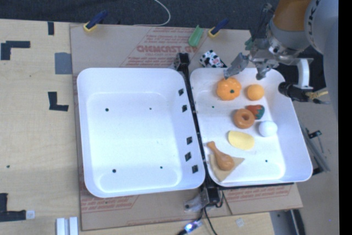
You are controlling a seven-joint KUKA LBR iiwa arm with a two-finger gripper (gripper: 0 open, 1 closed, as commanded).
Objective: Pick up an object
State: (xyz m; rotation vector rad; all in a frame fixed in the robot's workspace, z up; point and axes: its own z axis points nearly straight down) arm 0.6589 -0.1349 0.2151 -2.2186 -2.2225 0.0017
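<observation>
The left bin took up the nine o'clock half of the cardboard sheet, touching the right bin along a row of black clips. A blue and yellow clamp sat at the sheet's eleven o'clock corner. A green clip and a second clamp lay at its twelve o'clock edge. A black and white cow-patterned toy rested on the cardboard just beyond the right bin's far rim.

All the objects for picking lay in the right bin. A tan drumstick was at seven o'clock, and a yellow lemon-shaped piece was near the centre. A brown doughnut sat just above that, touching a red and green piece. An orange fruit with a green stem was at eleven o'clock, a smaller orange ball at twelve, and a white ball toward three.

The gripper hung over the right bin's far edge at twelve o'clock. Its fingers were spread apart, with nothing between them. One tip was just above the stemmed fruit and the other above the small orange ball. The grey arm reached in from two o'clock.
</observation>
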